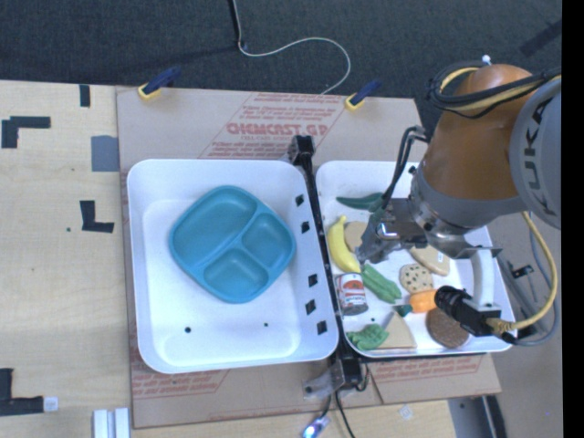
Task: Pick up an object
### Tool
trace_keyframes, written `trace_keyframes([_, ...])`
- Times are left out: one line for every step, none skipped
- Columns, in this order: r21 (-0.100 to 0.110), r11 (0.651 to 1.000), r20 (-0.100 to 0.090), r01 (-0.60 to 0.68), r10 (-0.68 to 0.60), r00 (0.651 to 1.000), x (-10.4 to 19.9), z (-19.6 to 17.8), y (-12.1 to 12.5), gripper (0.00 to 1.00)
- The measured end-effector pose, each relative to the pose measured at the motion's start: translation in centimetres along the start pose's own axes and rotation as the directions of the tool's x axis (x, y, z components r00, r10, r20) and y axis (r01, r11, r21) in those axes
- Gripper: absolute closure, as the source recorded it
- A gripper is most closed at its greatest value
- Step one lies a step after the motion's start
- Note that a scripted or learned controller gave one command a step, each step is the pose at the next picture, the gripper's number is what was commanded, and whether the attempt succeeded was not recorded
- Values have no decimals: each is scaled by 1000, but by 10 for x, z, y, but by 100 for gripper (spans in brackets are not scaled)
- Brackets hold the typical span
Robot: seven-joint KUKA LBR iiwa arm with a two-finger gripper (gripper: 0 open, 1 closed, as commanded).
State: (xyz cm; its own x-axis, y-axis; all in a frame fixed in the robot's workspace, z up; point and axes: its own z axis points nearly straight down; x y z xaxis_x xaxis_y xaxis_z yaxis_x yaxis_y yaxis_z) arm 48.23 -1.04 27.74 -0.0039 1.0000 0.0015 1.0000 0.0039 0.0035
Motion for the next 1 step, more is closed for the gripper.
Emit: trace_keyframes([10,1000,0,3,-3,1000,63,34,0,100])
